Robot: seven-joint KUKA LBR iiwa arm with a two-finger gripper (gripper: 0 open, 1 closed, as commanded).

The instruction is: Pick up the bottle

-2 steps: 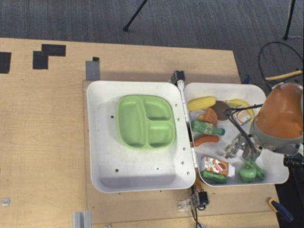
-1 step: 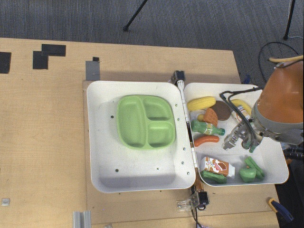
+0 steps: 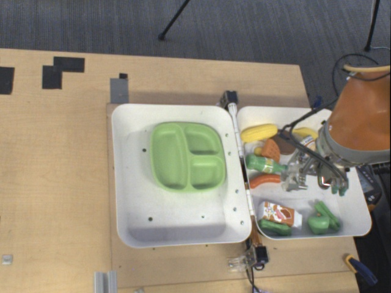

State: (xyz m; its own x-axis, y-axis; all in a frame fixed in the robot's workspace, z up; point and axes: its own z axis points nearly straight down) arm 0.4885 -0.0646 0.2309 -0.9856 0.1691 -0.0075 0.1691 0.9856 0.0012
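This is a robotics lab or test cell, not a home. A plain light-wood counter [image 3: 55, 182] fills most of the frame, with black tape marks [image 3: 61, 71] stuck to it at the upper left. Two shallow white bins [image 3: 131, 163] sit side by side in the middle, clamped together by metal fittings [image 3: 230, 98] at their shared edge, with a clip and wires [image 3: 252, 260] at the lower end. The right bin holds toy plastic foods [image 3: 259, 132], the left a green divided tray [image 3: 186, 156]. Beyond the counter, along the top, lies grey office carpet [image 3: 122, 11], crossed by the thin black legs of a stand [image 3: 183, 8]. Cables [image 3: 342, 66] loop at the upper right beside the arm's orange band [image 3: 366, 112].
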